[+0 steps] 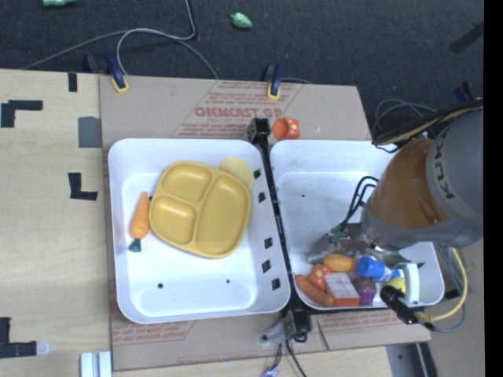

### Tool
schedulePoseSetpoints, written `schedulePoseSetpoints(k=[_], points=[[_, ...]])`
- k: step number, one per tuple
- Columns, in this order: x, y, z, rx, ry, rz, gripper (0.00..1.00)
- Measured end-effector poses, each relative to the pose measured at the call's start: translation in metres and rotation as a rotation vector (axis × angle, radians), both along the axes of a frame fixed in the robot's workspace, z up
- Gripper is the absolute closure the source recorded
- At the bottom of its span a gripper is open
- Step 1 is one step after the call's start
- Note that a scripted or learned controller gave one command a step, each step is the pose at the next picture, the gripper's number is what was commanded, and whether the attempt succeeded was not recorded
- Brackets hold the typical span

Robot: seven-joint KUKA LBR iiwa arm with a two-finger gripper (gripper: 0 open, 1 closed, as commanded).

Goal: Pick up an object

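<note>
Camera view: carrot (140,217) upright along left bin (126,289)'s edge; pincer state unclear.

arm (440,179): grey, orange band above the wrist, reaching in from the right, bent downward
gripper (342,246): low at the end of the arm, pointing left, finger state hidden
</note>
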State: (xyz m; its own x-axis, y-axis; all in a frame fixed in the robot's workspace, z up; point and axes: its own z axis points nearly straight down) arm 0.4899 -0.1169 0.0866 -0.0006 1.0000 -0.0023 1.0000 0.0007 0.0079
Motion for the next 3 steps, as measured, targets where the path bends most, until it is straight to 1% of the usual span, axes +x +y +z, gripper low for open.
schedulePoseSetpoints(k=[1, 2, 3], points=[[-0.006, -0.042, 0.118, 0.001, 0.007, -0.001, 0.0], [0.041, -0.102, 0.019, 0.004, -0.001, 0.001, 0.0], [0.042, -0.106, 0.001, 0.0, -0.001, 0.003, 0.0]])
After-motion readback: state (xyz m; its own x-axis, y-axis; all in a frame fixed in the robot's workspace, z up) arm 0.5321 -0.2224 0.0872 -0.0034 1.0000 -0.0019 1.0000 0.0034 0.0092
